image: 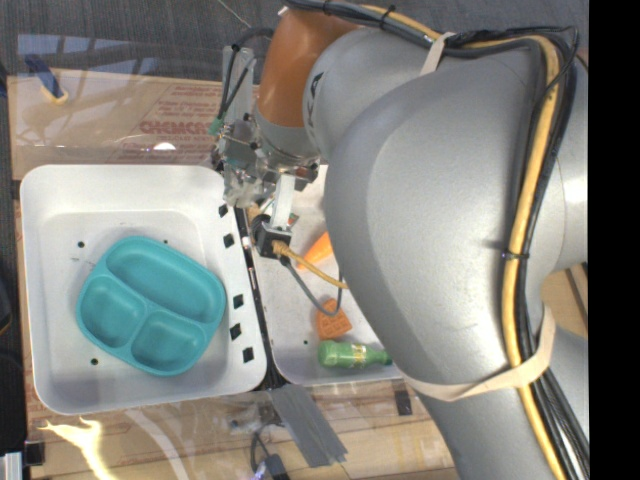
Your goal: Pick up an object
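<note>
Green bottle point(350, 355) looks like the easiest grab imo. It lies on its side near the front edge of the right bin point(290, 360), just beside a small orange waffle piece point(334, 323). It's probably light hollow plastic, stiff but smooth and round, so it could roll away. I'd pinch across the fat body, not the neck.

The gripper point(255, 193) hangs over that bin's far left corner, by the wall next to the left bin point(40, 268). Honestly can't tell if the claw is apart or together.

An orange wedge point(320, 250) sits further back. Room is tight, with the front wall close and the bulky arm point(440, 198) overhead.
</note>
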You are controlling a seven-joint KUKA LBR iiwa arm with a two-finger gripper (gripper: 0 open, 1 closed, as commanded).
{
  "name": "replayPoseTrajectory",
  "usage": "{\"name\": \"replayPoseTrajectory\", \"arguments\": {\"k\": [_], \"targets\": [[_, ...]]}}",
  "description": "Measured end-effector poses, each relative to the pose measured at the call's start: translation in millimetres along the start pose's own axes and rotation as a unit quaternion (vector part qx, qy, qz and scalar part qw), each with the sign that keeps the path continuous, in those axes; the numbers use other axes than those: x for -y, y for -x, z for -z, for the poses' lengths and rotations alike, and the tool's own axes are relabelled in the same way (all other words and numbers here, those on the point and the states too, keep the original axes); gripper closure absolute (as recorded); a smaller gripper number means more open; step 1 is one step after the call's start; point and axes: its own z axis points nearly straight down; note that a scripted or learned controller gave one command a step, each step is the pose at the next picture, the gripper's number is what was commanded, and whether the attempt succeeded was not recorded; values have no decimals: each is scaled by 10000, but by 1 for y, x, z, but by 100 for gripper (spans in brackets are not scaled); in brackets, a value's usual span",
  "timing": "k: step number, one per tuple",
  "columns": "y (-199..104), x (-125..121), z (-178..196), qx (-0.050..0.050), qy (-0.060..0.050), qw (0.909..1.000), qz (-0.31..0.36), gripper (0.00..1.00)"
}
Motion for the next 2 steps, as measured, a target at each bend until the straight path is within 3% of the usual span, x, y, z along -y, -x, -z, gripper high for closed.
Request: {"name": "replayPoseTrajectory", "arguments": {"k": [1, 2], "targets": [[-25, 24, 0, 0, -11, 9448, -3277, 100], [28, 54, -1, 7, -24, 9125, -4091, 100]]}}
